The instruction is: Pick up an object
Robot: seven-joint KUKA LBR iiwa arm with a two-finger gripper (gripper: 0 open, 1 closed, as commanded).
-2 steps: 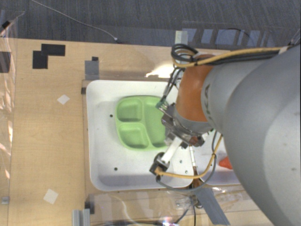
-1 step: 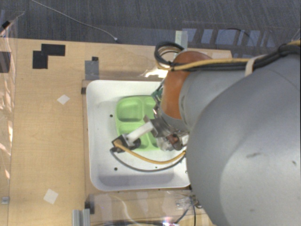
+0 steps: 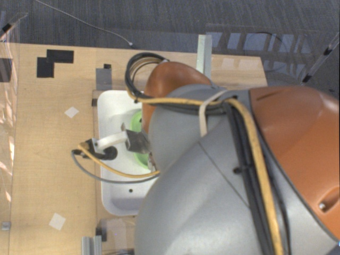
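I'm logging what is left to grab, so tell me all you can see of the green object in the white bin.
The green object is bright lime with a smooth, plastic-looking surface. Two patches show, one near the middle of the white bin and one lower down beside the arm, which covers the rest. Its shape and pose cannot be told. A dark grey part at the arm's end lies across it; whether they touch is unclear.
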